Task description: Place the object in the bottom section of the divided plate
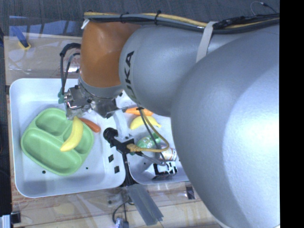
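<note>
Whether the gripper [75,109] was clamped or spread could not be made out as it hung just above the toy banana [72,135], whose upper tip met it. The banana lay tilted across the right side of the green divided plate [42,148] in the left bin [21,91], a carrot [91,125] just beside. Likely light, stiff and smooth-skinned, it would best be pinched across its thick middle.
</note>
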Available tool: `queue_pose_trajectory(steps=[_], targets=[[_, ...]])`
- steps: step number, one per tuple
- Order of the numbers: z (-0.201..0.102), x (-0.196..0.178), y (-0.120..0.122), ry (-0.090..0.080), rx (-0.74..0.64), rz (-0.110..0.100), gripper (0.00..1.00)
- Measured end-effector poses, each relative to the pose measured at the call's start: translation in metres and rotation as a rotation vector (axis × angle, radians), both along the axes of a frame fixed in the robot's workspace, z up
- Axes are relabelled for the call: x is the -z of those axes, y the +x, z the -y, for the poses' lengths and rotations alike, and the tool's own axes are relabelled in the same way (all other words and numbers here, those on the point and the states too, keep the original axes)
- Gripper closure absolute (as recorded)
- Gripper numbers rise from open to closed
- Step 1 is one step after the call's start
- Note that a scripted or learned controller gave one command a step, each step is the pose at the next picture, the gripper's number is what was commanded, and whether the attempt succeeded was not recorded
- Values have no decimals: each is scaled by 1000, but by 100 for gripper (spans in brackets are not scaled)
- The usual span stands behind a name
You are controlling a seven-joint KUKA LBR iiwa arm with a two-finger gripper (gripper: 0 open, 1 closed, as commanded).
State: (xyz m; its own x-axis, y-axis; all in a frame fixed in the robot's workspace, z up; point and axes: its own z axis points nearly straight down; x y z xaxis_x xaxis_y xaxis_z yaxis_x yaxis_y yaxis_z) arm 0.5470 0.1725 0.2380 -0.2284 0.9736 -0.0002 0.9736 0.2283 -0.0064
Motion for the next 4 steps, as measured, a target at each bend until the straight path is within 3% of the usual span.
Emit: queue_pose_trajectory(steps=[1, 2, 3, 4], targets=[[-5, 5, -12, -1, 119, -1, 100], [-16, 4, -47, -2, 108, 0, 100], [-16, 4, -47, -1, 109, 1, 0], [13, -4, 19, -1, 201, 4, 0]])
